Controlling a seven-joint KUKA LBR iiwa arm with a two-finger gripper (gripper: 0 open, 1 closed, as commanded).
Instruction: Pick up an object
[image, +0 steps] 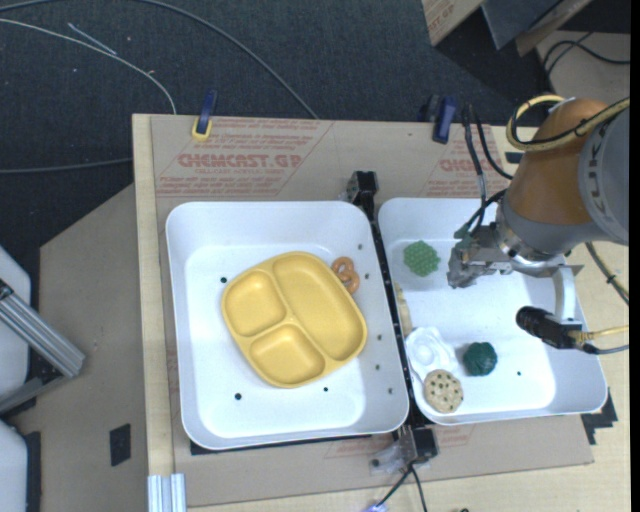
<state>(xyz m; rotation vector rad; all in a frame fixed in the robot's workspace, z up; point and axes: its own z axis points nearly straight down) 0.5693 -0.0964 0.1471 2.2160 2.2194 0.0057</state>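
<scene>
Worktop (250, 160) carried 2 white bins; hand (466, 270) hung over the right bin (570, 395), its state unclear. Green ball (421, 258) lay just beside it, twd the left bin (190, 330), apart from it.

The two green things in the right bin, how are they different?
The light green ball is pale and bumpy; the dark green ball is deep teal and smoother. The light one lies near the bin's far end beside the gripper; the dark one lies nearer, by the cookie. Both are small and roundish.
</scene>
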